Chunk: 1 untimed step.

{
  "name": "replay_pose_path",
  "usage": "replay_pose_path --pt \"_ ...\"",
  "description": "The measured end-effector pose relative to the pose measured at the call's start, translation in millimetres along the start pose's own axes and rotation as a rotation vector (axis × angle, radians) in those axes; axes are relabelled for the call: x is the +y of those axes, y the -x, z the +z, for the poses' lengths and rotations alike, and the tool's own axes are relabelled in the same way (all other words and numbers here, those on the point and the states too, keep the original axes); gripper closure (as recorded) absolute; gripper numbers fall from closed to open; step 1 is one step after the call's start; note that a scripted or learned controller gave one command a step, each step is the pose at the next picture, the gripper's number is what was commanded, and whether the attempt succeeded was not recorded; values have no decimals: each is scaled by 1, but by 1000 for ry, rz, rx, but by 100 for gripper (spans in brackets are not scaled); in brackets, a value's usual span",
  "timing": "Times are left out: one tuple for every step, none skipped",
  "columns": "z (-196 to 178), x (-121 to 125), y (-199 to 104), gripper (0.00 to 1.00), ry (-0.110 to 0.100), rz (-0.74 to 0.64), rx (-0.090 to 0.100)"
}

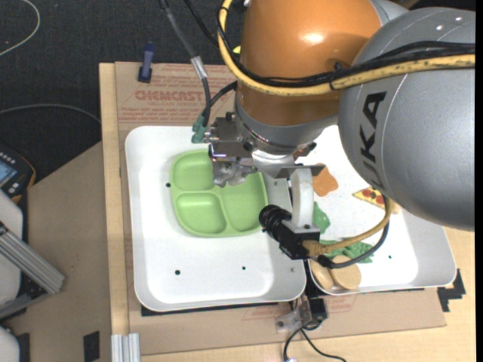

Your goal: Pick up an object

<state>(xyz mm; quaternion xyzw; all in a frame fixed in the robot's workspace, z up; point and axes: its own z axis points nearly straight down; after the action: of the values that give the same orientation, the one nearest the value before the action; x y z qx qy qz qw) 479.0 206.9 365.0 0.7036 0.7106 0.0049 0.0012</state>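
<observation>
Two white bins sit side by side on the bench: the left bin at nine o'clock of the arm's wrist, the right bin at four o'clock.

One green divided plate lies in the left bin, and it has three compartments.

In the right bin, partly hidden by the arm, four small things can be counted: one pizza slice, one orange piece, one tan round piece at six o'clock, and one green leafy piece.

There is one arm.
</observation>
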Motion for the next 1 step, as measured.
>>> replay_pose_path --pt "125 1 74 100 -21 18 -10"
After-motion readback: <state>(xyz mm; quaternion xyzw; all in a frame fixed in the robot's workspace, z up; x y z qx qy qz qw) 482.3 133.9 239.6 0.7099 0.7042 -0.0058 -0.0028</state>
